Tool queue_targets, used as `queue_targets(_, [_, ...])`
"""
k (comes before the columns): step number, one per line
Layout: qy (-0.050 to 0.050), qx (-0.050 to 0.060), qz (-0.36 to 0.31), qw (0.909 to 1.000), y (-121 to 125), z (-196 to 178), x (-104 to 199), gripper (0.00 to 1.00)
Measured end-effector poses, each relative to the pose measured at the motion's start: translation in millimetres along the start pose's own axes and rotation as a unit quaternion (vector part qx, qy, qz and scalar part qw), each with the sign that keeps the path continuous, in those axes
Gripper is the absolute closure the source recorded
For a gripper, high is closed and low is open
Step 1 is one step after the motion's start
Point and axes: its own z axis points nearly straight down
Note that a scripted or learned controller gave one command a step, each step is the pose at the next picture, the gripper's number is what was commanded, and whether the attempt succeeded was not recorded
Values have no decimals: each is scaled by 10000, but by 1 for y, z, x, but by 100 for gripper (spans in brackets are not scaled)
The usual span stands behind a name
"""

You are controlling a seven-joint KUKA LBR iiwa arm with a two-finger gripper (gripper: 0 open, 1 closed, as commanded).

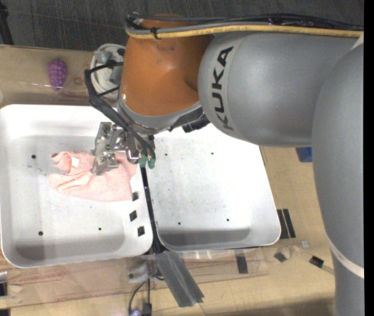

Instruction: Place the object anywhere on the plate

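A crumpled pink cloth (88, 175) lies in the left white bin (22, 242), a little above its middle. My gripper (106, 155) hangs from the orange wrist band and reaches down over the cloth's upper right part, at or just above the fabric. From this angle I cannot make out whether it touches the cloth. The big grey arm covers the top of both bins and hides whatever lies under it.
The right white bin (207, 196) sits beside the left one, with a dark divider (146, 203) between them. A small purple object (57, 73) rests on the wooden bench beyond the left bin. Cables (101, 78) loop near the wrist.
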Motion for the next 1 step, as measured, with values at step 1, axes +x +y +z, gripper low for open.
queue_targets(1, [-6,0,-10,10000,39,16,30,100])
